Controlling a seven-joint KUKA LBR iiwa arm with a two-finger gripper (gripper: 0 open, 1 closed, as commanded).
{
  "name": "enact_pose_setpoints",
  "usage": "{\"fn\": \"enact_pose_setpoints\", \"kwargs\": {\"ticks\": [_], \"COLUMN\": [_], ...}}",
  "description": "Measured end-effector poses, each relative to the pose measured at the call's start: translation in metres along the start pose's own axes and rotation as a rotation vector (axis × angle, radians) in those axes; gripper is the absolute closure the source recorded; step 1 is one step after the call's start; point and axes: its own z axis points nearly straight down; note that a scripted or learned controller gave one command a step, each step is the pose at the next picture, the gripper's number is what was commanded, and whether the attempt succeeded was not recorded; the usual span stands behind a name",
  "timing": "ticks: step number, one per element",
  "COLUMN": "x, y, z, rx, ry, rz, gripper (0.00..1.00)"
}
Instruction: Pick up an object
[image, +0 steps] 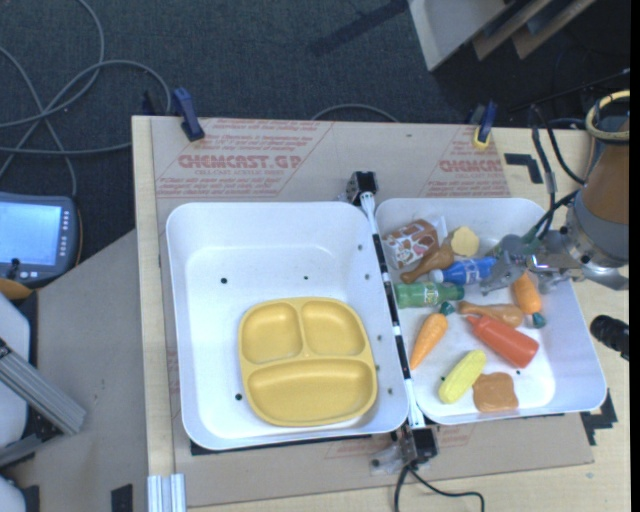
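Note:
The right bin (575, 385) holds several toy foods: a blue bottle (468, 271), a green bottle (424, 294), a carrot (428, 338), a red bottle (503, 341), a corn cob (461, 376), a slice of toast (495, 392), a brown packet (411, 241) and a yellow round piece (464, 241). My gripper (508, 265) reaches in from the right, low over the bin's upper middle. It sits just right of the blue bottle and just above a small orange piece (526, 292). Nothing is visibly lifted.
The left bin (200, 250) bears a yellow divided plate (305, 360). A black clip (362, 184) sits where the two bins meet at the back. Blue clamps (186, 112) (485, 122) hold the cardboard base. The bins' shared wall runs close to the green bottle.

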Motion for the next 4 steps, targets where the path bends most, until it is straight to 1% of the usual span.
{"fn": "enact_pose_setpoints", "kwargs": {"ticks": [1,2,3,4], "x": [-0.018,0.054,0.051,0.092], "y": [0.036,-0.031,-0.028,-0.052], "z": [0.11,0.121,0.111,0.016], "rx": [-0.002,0.006,-0.002,-0.006], "ry": [-0.001,0.003,0.0,0.0], "rz": [0.0,-0.002,0.001,-0.004], "gripper": [0.0,0.0,1.0,1.0]}}
